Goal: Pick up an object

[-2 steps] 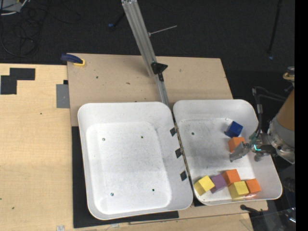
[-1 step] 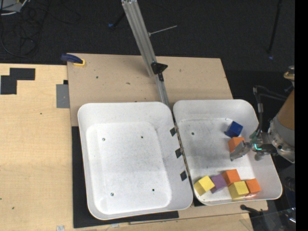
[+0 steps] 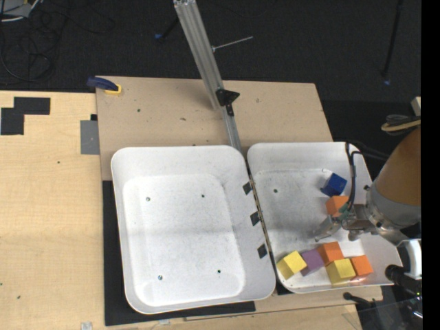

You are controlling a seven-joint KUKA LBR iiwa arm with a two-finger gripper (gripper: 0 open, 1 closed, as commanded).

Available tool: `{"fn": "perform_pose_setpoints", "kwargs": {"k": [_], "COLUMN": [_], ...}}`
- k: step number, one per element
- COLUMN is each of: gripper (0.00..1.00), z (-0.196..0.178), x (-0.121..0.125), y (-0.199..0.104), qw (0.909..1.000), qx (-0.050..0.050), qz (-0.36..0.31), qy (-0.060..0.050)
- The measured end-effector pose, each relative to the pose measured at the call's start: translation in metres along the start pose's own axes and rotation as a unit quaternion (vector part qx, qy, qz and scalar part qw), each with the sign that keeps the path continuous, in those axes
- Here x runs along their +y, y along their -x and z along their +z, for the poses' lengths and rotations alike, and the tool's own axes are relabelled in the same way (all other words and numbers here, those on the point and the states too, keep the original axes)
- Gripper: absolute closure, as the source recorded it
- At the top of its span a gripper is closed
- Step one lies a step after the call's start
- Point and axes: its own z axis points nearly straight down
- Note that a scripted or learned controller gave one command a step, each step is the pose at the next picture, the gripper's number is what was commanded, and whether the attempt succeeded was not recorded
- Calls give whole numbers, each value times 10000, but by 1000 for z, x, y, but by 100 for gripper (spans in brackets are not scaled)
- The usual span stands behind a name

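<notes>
over right bin, near its right wall: grey arm with orange band reached in from right, wrist bent low, gripper pointed left and down toward bin floor. finger spread unreadable, cannot tell whether anything gripped. just beside tip: small orange block; blue cube above it, matte, hard-edged. along front wall: yellow cube, purple block, orange cube, yellow cube, orange cube, packed close. left bin: smooth white plastic, rounded corners.
</notes>
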Motion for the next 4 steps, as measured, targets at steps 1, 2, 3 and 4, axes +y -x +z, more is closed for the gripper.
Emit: {"fn": "perform_pose_setpoints", "kwargs": {"k": [1,2,3,4], "gripper": [0,100,100,100], "z": [43,32,-10,-57], "x": [1,1,2,9], "y": [0,1,-2,4], "qw": [10000,10000,10000,10000], "qx": [-9,-2,-18,-23], "qz": [8,41,-15,-12], "qy": [40,38,53,61]}}
